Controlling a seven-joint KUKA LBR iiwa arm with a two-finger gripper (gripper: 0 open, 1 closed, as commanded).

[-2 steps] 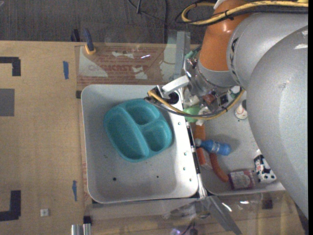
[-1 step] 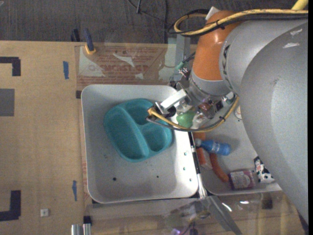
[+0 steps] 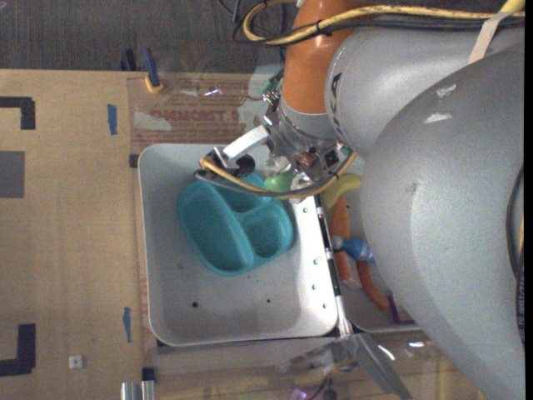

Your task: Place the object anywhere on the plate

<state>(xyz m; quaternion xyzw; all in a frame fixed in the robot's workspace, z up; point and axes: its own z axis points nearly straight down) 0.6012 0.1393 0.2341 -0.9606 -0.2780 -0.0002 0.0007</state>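
The tan worktop [image 3: 67, 223] is spreading across the left of the frame, carrying black corner marks [image 3: 21, 111] and short strips of blue tape [image 3: 112, 119]. On it a shallow white bin [image 3: 166, 307] is sitting. A teal divided plate [image 3: 225, 232] is lying slightly askew in the bin's farther half, with bare white floor nearer the camera. Just to the right, past the adjoining rims, the second bin [image 3: 366, 319] is showing as a narrow strip under the arm. A long orange thing [image 3: 376, 292], a blue thing [image 3: 356, 248] and a curved yellow thing [image 3: 340, 192] are lying close together in it. Beyond the bins a clear sheet [image 3: 191, 111] is lying taped to the worktop, and farther off a dark floor [image 3: 100, 15] is running along the top edge. The grey arm [image 3: 441, 182] is reaching in from the right, its broad link looming closest to the camera and hiding most of the second bin. The orange band [image 3: 321, 23] is bending down toward the wrist [image 3: 300, 136], which is hanging over the first bin's far right corner, above the plate's rim. The jaws are pointing down beneath the wrist, and cabling is hiding them, so I cannot tell whether they are wide or narrow. A small pale green object [image 3: 277, 182] is showing right under the wrist, at the plate's far right edge. I cannot tell whether it is resting on the plate or sitting between the jaws.
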